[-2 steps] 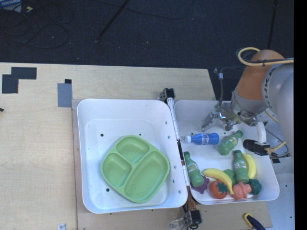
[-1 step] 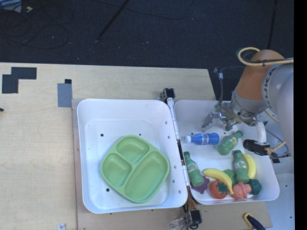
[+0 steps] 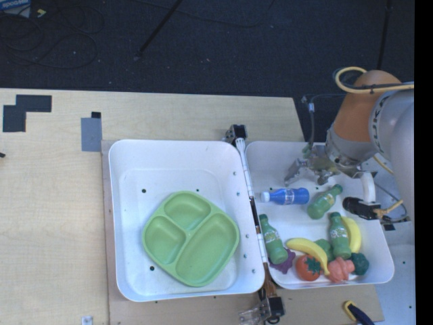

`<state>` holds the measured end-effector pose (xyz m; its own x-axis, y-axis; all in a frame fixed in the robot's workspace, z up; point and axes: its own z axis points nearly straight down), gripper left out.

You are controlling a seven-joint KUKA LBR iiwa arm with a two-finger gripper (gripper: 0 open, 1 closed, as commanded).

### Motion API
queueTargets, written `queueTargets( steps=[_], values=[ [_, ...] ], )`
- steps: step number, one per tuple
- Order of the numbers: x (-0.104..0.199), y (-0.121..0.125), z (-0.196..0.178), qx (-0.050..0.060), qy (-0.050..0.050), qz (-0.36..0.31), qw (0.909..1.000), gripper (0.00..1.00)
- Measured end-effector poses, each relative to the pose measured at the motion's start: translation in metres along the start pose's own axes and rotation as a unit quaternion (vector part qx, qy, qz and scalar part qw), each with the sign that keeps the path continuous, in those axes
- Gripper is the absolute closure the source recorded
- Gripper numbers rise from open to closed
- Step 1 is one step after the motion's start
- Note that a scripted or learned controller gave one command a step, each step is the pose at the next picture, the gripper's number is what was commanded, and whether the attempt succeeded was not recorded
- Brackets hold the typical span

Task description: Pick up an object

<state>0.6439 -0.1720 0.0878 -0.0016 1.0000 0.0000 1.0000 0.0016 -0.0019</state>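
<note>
My gripper (image 3: 308, 174) hangs over the back part of the right bin (image 3: 270, 156), its fingers (image 3: 293, 175) spread open with nothing between them. Just below it a blue bottle (image 3: 287, 196) lies on its side. A green bottle (image 3: 323, 202) lies tilted to the right of that one. Further forward are two more green bottles (image 3: 272, 240) (image 3: 338, 235), two yellow bananas (image 3: 308, 249) (image 3: 354, 233), a red tomato (image 3: 308, 268), an orange toy (image 3: 340, 269) and a purple piece (image 3: 286, 260).
The left bin (image 3: 128, 181) holds a green divided plate (image 3: 191, 238). The bins meet at a raised rim (image 3: 246, 188). The arm's orange band (image 3: 358, 117) and grey body stand at the right. Bare wooden bench (image 3: 47, 215) lies to the left.
</note>
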Motion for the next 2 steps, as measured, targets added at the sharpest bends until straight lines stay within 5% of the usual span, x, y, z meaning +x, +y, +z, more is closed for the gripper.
queueTargets(
  steps=[2],
  values=[
    [-0.0133, 0.0003, -0.0002, -0.001, 0.0, 0.0, 1.0, 0.0]
  ],
)
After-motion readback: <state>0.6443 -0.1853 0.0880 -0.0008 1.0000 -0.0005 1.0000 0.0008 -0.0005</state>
